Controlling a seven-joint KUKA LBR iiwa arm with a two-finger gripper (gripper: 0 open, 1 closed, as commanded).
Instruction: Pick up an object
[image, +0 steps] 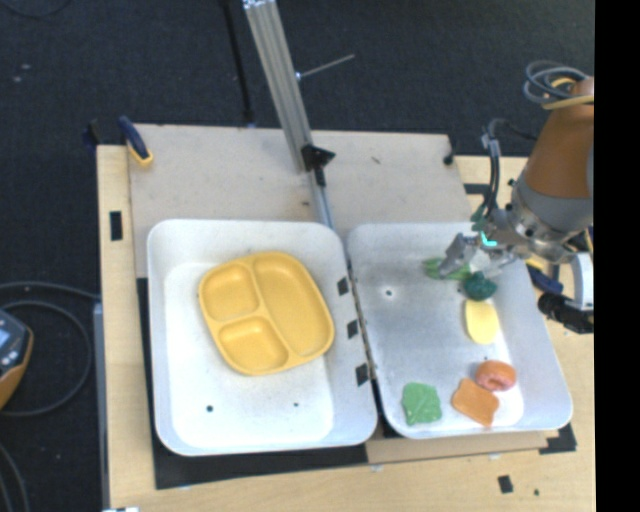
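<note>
Five objects lie in the right bin (400, 250): a dark green piece (480, 288) at two o'clock, just below the gripper (470, 252), whose finger state cannot be told, then one yellow piece (482, 322), one orange-red piece (495, 375), one orange block (474, 402), one green leaf (421, 403). One yellow tray (266, 312) occupies the left bin (180, 400).

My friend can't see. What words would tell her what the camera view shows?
A grey and orange robot arm reaches from the right, its tool low over a dark green toy in the right bin. That bin also has yellow, orange, reddish and green toys. The left bin holds a yellow tray.
</note>
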